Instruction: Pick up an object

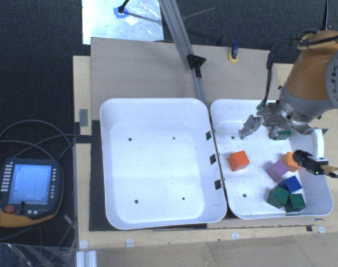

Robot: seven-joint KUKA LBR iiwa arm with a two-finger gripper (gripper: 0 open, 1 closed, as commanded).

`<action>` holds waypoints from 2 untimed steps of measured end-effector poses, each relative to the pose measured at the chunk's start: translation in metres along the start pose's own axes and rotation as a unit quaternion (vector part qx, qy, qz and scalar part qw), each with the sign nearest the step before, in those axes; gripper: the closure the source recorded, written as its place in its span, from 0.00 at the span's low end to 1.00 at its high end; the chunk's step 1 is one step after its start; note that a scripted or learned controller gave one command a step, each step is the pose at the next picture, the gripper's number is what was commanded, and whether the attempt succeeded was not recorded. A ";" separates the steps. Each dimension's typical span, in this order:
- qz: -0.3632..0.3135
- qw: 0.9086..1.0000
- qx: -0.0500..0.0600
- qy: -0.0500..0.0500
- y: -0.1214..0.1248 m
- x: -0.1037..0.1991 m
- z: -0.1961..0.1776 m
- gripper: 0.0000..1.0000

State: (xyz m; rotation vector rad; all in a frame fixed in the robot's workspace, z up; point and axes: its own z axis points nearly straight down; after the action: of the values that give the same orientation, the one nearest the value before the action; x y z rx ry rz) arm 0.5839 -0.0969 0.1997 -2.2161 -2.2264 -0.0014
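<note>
A grey arm with an orange band reaches in from the right edge and bends down over the right bin, one of two shallow white bins side by side on a tan table. Its wrist hangs over the far right part of that bin, and the gripper points left and downward, hovering above the bin's back half. Whether the gripper is parted or closed cannot be told from this angle, and nothing is seen between its fingers. All loose blocks lie in the right bin. An orange cube sits alone near the bin's middle, just in front of and to the left of the gripper, apart from it. Toward the bin's front right corner is a cluster: a purple block, a second orange block behind it, a blue block, and two green blocks nearest the front rim. The left bin touches the right bin's left wall. A pendant with a lit screen lies on the dark floor well left of the bins.
</note>
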 end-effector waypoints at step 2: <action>0.001 1.000 0.002 0.000 -0.004 0.009 0.053 0.00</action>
State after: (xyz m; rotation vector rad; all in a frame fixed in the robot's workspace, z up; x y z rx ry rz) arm 0.5800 -0.0876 0.1467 -2.2169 -2.2214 0.0034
